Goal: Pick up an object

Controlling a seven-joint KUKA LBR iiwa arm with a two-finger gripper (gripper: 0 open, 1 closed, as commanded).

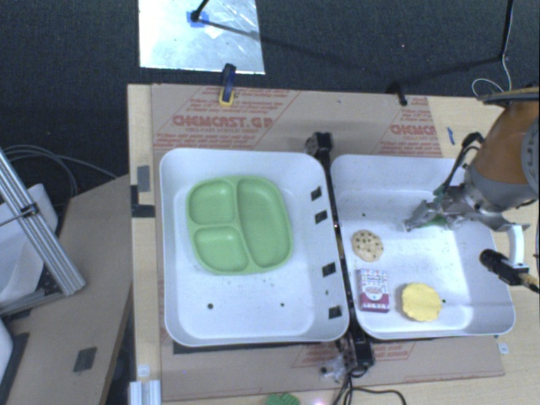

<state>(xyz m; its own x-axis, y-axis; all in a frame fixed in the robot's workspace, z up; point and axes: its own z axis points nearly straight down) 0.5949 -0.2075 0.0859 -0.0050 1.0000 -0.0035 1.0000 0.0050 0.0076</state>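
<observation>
From where I stand, the arm (515, 154) comes in from the right, and its gripper (422, 218) hangs low over the upper part of the right bin (384, 175), its metal tips aimed leftward across the white floor. There seems to be a scrap of green just behind the tips, but I cannot make out what it is, and I cannot tell whether the jaws are spread or closed; nothing can be seen between them, so I would not call anything held. The things on offer lie further down the same bin, all apart from the gripper: a cookie (367, 245) near the divider, a small red-and-white carton (373, 290) just below it, lying flat against the left wall, and a yellow disc (420, 302) beside the carton toward the front edge. The three sit in a loose cluster in the lower half, which leaves the upper half open, and that is probably why the arm can sit so low there without touching anything. The left bin (181, 294) holds a green divided plate (239, 224), resting flat in the middle, wide and shallow, so I judge it a poor thing to pinch. My guess is that the cookie, being nearest the tips, is the likeliest target, and the pick has not yet happened.
</observation>
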